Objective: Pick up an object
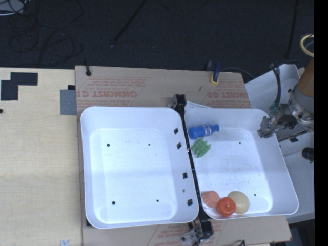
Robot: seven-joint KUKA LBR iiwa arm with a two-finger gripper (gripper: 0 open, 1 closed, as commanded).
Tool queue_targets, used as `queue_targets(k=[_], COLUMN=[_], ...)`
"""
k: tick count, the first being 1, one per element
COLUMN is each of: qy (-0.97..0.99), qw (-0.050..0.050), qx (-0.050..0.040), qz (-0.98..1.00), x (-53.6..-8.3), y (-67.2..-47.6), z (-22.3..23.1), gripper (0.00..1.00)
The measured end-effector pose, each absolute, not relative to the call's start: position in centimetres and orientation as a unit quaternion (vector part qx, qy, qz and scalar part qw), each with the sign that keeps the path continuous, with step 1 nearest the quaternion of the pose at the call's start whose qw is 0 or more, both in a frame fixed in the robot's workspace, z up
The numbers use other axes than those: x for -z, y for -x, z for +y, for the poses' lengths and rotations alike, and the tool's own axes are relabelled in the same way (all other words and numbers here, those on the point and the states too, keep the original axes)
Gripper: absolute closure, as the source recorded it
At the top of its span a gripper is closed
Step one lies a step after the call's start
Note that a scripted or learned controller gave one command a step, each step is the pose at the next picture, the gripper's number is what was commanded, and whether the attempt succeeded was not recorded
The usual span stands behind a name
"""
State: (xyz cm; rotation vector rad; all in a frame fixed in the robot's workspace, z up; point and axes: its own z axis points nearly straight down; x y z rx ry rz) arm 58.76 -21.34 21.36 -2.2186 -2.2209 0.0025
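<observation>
In the right bin (266, 152) a blue bottle (202, 131) lies on its side near the far left corner, with a small green leafy piece (201, 148) just below it. At the bin's near edge sit a pink piece (210, 198), a red tomato-like ball (226, 206) and a beige round object (239, 201), close together. My gripper (267, 127) hangs over the right bin's far right rim, well away from all the objects. Nothing is visible in its grip.
The left bin (130, 163) stands beside the right one, with a black divider clamp (185, 152) between them. Both rest on a cardboard sheet (133, 88). A yellow and blue clamp (215, 73) stands at the sheet's far edge.
</observation>
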Motion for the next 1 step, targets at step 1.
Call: queue_targets(k=[1], qy=[0.706], qw=[0.005], qx=[-0.0016], qz=[-0.708], x=[-17.91], y=[-54.33], z=[-15.57], gripper=[1.00])
